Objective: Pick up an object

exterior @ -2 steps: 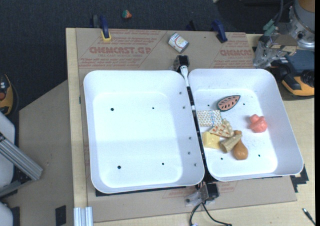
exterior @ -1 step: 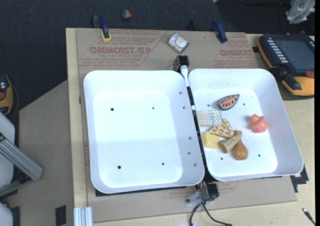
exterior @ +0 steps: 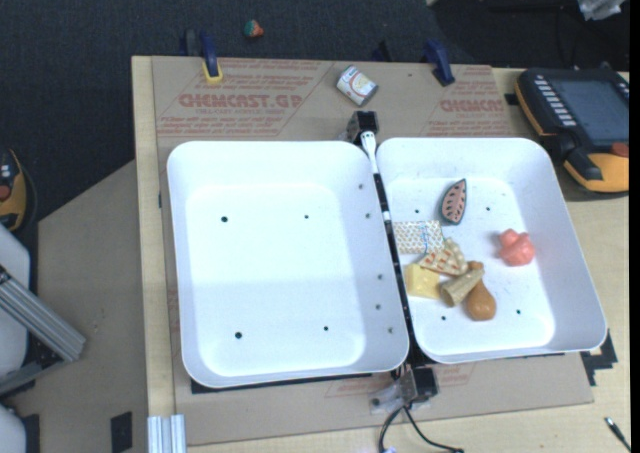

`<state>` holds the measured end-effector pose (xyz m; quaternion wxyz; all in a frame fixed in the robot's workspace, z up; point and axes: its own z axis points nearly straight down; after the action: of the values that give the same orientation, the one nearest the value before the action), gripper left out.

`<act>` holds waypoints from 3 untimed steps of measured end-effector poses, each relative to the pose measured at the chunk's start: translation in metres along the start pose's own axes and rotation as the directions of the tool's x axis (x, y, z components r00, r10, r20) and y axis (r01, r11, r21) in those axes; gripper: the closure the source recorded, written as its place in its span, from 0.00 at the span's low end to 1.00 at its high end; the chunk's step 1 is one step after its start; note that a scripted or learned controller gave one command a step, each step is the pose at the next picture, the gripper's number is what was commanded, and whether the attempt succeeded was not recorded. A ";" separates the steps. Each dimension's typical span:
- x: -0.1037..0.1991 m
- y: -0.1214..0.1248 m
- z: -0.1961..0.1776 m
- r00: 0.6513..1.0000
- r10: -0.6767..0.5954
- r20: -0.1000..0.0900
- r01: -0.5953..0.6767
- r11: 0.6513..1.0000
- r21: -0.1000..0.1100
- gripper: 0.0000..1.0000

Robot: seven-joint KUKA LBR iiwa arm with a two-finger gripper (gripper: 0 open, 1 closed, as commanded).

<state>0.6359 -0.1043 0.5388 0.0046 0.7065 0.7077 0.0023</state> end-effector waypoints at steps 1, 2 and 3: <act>0.013 0.030 0.103 1.000 0.000 -0.005 0.000 1.000 0.020 1.00; -0.124 0.023 0.051 1.000 0.015 0.006 -0.015 1.000 0.003 1.00; -0.103 0.026 0.252 1.000 0.003 -0.009 -0.002 1.000 0.026 1.00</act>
<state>0.6644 -0.2080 0.2872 -0.0079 0.7073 0.7068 -0.0038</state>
